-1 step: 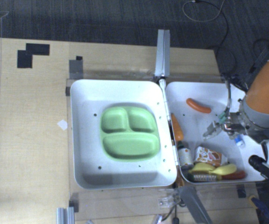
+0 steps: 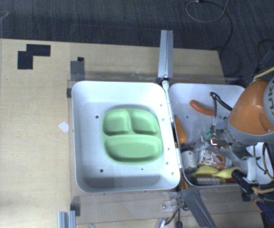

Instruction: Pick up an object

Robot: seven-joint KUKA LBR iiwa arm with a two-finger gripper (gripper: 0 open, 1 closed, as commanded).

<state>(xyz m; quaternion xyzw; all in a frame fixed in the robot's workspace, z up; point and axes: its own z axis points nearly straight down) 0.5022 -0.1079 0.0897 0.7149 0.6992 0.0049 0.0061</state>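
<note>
Camera view looks down at a slant on a pale wooden bench (image 2: 27,141) that carries two shallow white bins side by side. Dark carpet runs along the top, with a thin cable looping across it.

On the left, the larger bin (image 2: 87,127) holds a green divided tray (image 2: 132,135), lying flat near the bin's middle. That tray has two small compartments along its far side and one wide compartment along its near side.

On the right, the second bin (image 2: 184,101) holds a scatter of small things. An orange, sausage-shaped item (image 2: 202,108) lies on the bin floor toward the back. A narrow orange item (image 2: 179,129), like a carrot, lies against the bin's left wall. Near the front wall sits a small can (image 2: 188,158), and just beside it a printed packet (image 2: 212,159) in red and white. A yellow item (image 2: 212,172), possibly a banana, lies along the front edge, close to the packet.

From the right, the grey arm with its orange band (image 2: 253,113) reaches over the right bin. Its gripper (image 2: 216,141) hangs low above the cluster at the front, just over the printed packet. Cables and the wrist hide its tip, so whether it is spread or pressed together cannot be told, and nothing can be seen pinched in it.
</note>
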